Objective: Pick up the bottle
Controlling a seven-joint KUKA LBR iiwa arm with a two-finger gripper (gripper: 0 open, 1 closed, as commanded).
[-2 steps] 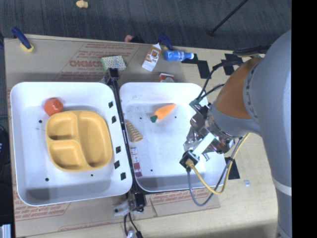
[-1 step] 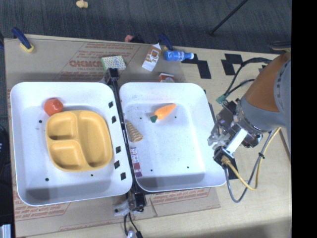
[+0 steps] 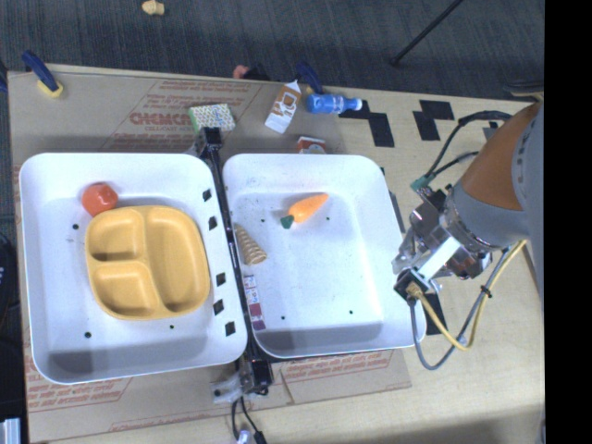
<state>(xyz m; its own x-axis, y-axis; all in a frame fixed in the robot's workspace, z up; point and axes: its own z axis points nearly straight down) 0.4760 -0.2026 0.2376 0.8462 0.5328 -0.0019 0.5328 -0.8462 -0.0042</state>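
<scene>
- One bottle (image 3: 329, 104): small, blue, seemingly plastic. It lies on its side on the cardboard-covered bench (image 3: 166, 109), beyond the far rim of the right bin and outside both bins.
- One gripper (image 3: 413, 259): metal-grey, at the right bin's right rim, well apart from the bottle. Whether the claw is apart or together I cannot tell.
- Two shallow white bins with smooth walls and rounded corners: left bin (image 3: 46, 340), right bin (image 3: 314, 326).
- Left bin: one yellow three-part plate (image 3: 146, 261); just beside it, one round red piece (image 3: 100, 197), perhaps a toy tomato.
- Right bin: one orange toy carrot (image 3: 306, 208) with a green end; one beige ridged cone (image 3: 249, 245) by the left wall.
- Near the bottle: one small white-and-brown carton (image 3: 283, 107) just to its left, one green patterned square (image 3: 212, 116), one small red-and-white piece (image 3: 312, 143).
</scene>
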